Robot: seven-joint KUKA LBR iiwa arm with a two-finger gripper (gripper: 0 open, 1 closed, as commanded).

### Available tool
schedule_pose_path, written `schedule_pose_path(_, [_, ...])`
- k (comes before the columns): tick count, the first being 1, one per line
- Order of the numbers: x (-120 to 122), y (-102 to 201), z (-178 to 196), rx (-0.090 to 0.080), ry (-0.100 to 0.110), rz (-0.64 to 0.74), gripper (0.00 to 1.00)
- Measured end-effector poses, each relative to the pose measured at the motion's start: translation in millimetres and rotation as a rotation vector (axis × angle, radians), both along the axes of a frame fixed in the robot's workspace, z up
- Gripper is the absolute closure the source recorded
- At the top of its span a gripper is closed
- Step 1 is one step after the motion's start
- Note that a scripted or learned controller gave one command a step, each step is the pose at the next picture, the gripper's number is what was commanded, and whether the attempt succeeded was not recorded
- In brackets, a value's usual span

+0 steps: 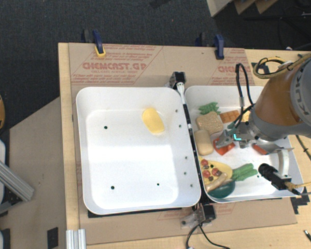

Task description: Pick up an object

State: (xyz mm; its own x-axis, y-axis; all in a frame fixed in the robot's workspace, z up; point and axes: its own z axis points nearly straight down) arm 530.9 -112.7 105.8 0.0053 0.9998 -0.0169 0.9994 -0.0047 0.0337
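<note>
A yellow toy lies alone in the left bin. In the right bin, the gripper sits low among toy foods beside the bread slice; its opening cannot be judged.

One camera watches me from above, fixed over the surface and tilted so it looks down at a slant. It stands far enough back to take in both bins whole: the left bin fills the middle of the view, the right bin sits toward the right side. The surface's far edge, with its two clamps, lies near the top of the frame; dark floor shows beyond it and to the left. My arm comes in from the right edge, over the right bin.
</note>
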Motion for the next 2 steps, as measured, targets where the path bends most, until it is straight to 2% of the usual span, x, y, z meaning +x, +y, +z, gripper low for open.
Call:
schedule_pose_path(1, [-0.3,0.3,9.5,-0.001,0.0,0.0,1.0])
schedule_pose_path(2, [-0.5,0.4,8.9,0.0,0.001,0.0,0.0])
